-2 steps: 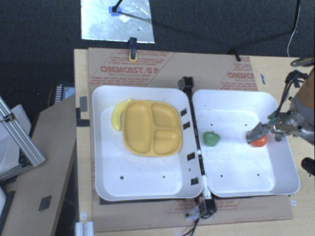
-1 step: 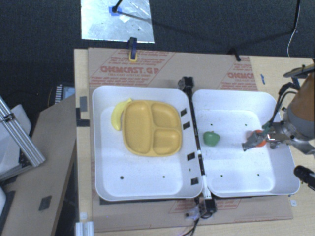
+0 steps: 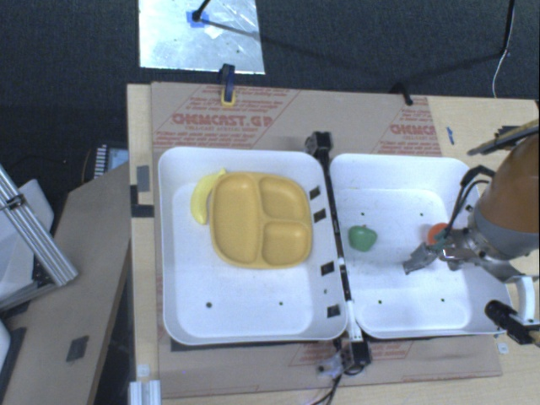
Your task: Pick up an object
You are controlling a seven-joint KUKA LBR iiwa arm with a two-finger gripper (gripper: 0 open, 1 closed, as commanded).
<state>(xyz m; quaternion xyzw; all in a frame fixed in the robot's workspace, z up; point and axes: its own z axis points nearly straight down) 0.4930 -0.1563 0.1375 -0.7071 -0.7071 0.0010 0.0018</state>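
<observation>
Green pepper (image 3: 363,238) is approached by the gripper (image 3: 419,260) just right of it, finger state indiscernible; closer alignment is judged needed.

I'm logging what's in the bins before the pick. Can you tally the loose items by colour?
Yellow: 2, the divided plate and the banana tucked under its left edge, left bin.
Green: 1, the small round object, right bin.
Orange-red: 1, the small object by the gripper.
Total: 4
</observation>
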